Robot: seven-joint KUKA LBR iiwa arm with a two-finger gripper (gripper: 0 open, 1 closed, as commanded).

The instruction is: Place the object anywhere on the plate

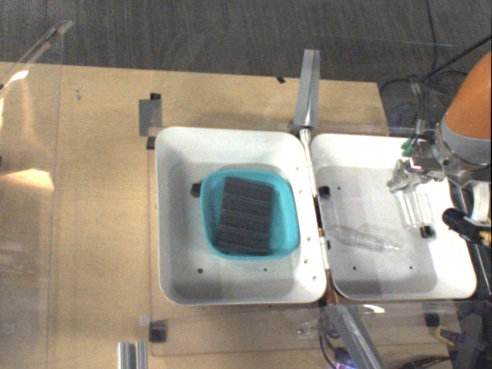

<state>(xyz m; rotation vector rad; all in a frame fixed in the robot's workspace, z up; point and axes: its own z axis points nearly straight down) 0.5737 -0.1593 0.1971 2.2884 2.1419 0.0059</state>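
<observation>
Plate (286, 206): a teal, squarish dish lying in the middle of the left bin (173, 206), well inside its walls.
Object (246, 214): a dark, ribbed block that lies flat on the plate, slightly tilted, within the rim on every side. It is touching nothing but the plate.
Gripper (415, 206): it hangs over the right bin (361, 271), well apart from the plate, with the bin divider between them. Its pale, see-through fingers point toward the bin floor, and nothing is seen between them. Whether they are spread or closed cannot be told from this slanted view.
Arm (470, 110): the orange band sits at the right edge, above the right bin.
Progress: judging by how things lie, the placing looks done, since the object rests wholly on the plate.
Step in hand: probably clearing away from the bins.
Doing it well: the arm should stay high and on the right side, crossing neither the divider nor the plate, so the block is not nudged.
Risk: a low sweep to the left could catch the plate rim and slide the block off.
Check: the block should stay flat and inside the rim.
</observation>
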